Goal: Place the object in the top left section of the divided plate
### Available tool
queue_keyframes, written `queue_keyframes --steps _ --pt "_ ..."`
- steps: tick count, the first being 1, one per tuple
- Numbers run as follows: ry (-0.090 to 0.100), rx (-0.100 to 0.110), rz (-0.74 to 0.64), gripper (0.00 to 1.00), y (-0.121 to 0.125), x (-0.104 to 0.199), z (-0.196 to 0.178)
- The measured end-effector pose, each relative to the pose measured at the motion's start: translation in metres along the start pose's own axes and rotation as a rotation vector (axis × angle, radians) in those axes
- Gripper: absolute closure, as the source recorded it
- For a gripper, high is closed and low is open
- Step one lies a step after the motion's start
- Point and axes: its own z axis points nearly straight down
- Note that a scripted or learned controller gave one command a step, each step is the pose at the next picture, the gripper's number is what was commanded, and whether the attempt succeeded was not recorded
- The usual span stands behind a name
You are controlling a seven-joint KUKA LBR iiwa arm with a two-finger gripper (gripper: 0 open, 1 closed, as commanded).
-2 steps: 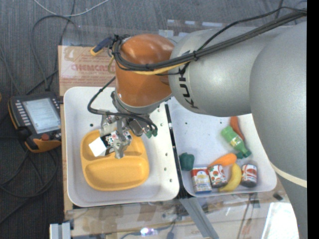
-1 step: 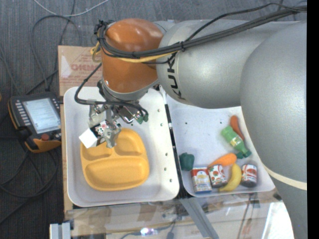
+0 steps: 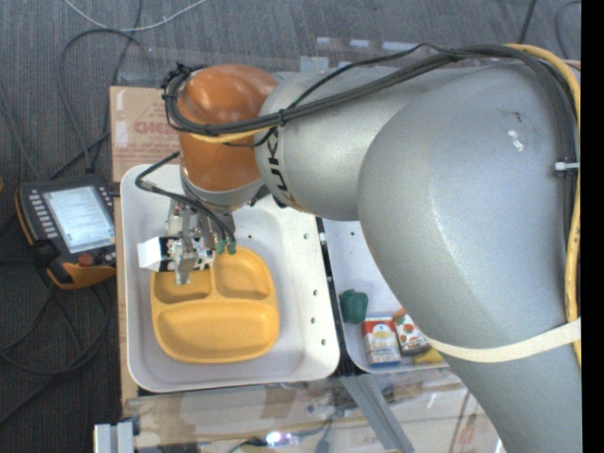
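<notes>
your tool [image 3: 185,264] hangs over the yellow divided plastic plate [image 3: 217,333], top left section directly beneath; its grip state is unclear, so anything released may land on the divider.

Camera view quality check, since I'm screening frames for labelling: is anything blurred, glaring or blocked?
Camera view: even lighting, no harsh glare; the arm is close, soft and blocks most of the right bin; the yellow divided plate is sharp, the gripper above its top left section is small and cluttered.
</notes>
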Motion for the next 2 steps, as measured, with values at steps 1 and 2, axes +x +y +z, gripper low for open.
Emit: queue_keyframes --steps 1,2 --pt "0.000 0.001 0.002 1.00 0.0001 -0.0003 -0.0069" --pt "0.000 0.001 0.002 0.00 0.0001 -0.0003 -0.0069"
